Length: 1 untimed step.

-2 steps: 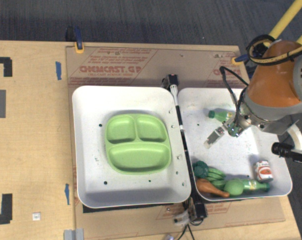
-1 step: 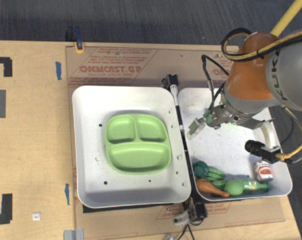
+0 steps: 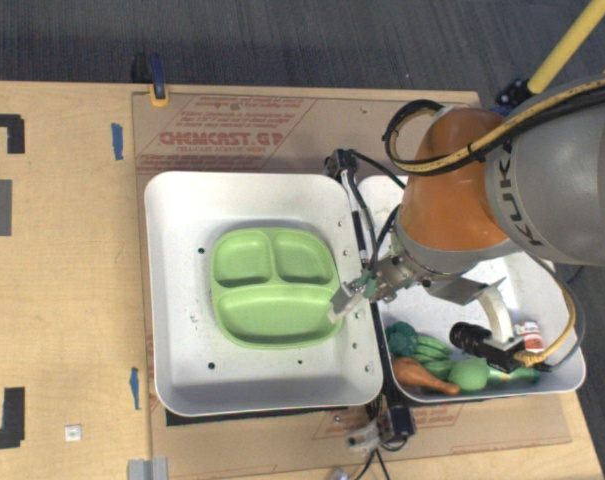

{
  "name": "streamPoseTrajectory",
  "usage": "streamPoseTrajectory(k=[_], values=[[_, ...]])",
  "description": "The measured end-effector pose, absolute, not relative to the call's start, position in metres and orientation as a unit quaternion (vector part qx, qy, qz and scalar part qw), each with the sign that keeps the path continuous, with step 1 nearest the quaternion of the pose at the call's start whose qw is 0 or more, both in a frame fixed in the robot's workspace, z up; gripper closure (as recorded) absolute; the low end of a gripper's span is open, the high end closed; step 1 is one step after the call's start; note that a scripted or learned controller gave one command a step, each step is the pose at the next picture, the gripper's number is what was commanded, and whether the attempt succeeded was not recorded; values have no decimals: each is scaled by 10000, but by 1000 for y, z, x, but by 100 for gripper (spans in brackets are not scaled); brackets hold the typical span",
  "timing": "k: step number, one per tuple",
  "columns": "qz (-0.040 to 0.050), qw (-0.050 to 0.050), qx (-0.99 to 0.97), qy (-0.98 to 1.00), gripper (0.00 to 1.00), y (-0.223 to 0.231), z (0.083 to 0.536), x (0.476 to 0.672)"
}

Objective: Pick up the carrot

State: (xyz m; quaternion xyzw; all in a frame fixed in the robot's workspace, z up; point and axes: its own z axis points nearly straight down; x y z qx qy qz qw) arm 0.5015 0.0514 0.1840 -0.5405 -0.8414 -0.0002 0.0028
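Overhead slanted view of the counter (image 3: 62,268), a pale wooden surface carrying a brown cardboard sheet (image 3: 222,133) with red print, on which two shallow white bins stand side by side. The left bin (image 3: 182,268) holds a light green divided plate (image 3: 272,283) with three compartments, two small ones at the far side and one long one at the near side; the plate lies flat near the middle of the bin floor. The arm (image 3: 462,198) enters from the right and covers much of the right bin (image 3: 574,373); its orange band sits above that bin's far half. The tool (image 3: 350,298) is at the wall that the two bins share, leaning over the right margin of the left bin, with its tip just beside the right edge of the plate. At this size it cannot be told whether the tool is wide or narrow. The carrot (image 3: 425,376), orange and lying on its side, rests on the floor of the right bin in the near left corner, close to the front wall and well apart from the tool. A dark green item (image 3: 402,338) lies just behind the carrot, and a light green rounded item (image 3: 472,374) lies just to its right, touching or nearly touching it. Blue tape marks (image 3: 117,140) sit on the counter left of the bins.
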Motion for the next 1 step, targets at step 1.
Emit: streamPoseTrajectory(k=[1], values=[[5, -29, -4997, -8662, 0, -23, 185, 540]])
